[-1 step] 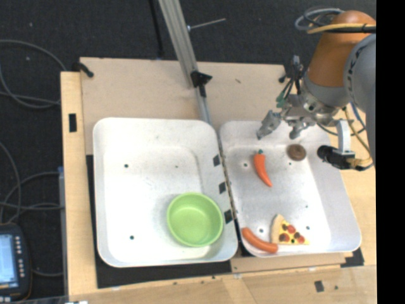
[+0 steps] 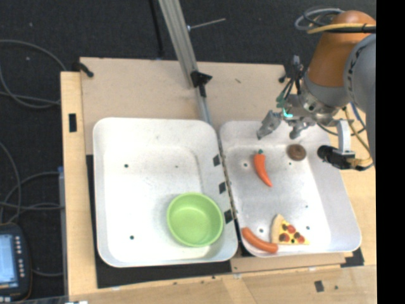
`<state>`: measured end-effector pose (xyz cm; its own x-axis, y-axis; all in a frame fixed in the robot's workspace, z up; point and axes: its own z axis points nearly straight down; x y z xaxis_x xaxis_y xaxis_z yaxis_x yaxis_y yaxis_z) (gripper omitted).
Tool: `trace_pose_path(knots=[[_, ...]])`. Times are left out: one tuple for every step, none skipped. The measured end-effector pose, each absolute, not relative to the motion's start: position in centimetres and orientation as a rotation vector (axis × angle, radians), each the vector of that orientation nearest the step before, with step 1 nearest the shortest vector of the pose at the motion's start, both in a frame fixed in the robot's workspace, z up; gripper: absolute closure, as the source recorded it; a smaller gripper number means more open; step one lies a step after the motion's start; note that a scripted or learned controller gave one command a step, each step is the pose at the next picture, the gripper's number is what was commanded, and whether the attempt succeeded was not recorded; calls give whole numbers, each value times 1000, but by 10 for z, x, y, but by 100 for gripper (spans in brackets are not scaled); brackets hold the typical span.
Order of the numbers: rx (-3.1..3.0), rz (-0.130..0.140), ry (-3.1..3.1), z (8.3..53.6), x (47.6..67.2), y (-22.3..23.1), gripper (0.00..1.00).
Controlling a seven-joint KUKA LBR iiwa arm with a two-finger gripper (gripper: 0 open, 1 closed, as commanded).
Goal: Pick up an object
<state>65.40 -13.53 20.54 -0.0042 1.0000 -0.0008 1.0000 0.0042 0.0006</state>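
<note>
In the camera view, the grey arm point(image 2: 338, 56) with its orange band is reaching in from the right, and its gripper point(image 2: 283, 125) is hanging over the far edge of the right bin point(image 2: 329, 201). The two fingers point(image 2: 267, 125) are standing spread apart, released, with nothing between them.

Below and just left of the gripper, an orange carrot point(image 2: 262, 168) is lying in the right bin, pointing toward the near side. A small brown round object point(image 2: 296, 151) is sitting to the right of the carrot, close to the gripper but apart from it. At the near edge of the same bin, a pizza slice point(image 2: 286, 230) is resting beside a red-orange sausage point(image 2: 259, 240); the two are lying close together.

In the left bin point(image 2: 126, 151), a green bowl point(image 2: 194, 218) is sitting upright toward the near right corner.

A metal post point(image 2: 180, 37) is slanting up from the bench point(image 2: 126, 87) on the far side between the bins. No brand, label or writing is showing clearly enough to read.
</note>
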Motion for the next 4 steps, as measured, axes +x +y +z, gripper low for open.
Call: trace_pose_path(knots=[[2220,-7,2223,162,658,-139,0],[2222,-9,2223,99,658,-143,0],[2220,-5,2219,102,659,-145,0],[2217,-3,2218,114,660,-146,100]])
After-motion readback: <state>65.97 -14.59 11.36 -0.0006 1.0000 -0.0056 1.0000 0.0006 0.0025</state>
